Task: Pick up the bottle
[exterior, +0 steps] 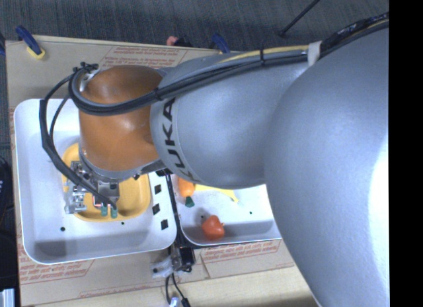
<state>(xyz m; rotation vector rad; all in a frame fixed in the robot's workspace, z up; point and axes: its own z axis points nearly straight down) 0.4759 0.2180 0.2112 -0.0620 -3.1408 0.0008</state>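
The arm's orange band (115, 124) hangs over the left bin (39, 233), the pincer (89, 200) low above a yellow object (135, 200). Whether it grips anything, I cannot tell. No bottle is identifiable; a red-orange item (213, 227) lies in the right bin (258, 231).

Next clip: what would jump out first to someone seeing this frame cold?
The grey arm dominates, sweeping in from the right and covering much of both bins, with its orange band hanging over the left bin. Beneath the wrist, a yellow object lies in the left bin, mostly hidden by the arm. In the right bin, a small red-orange item sits near the front rim.
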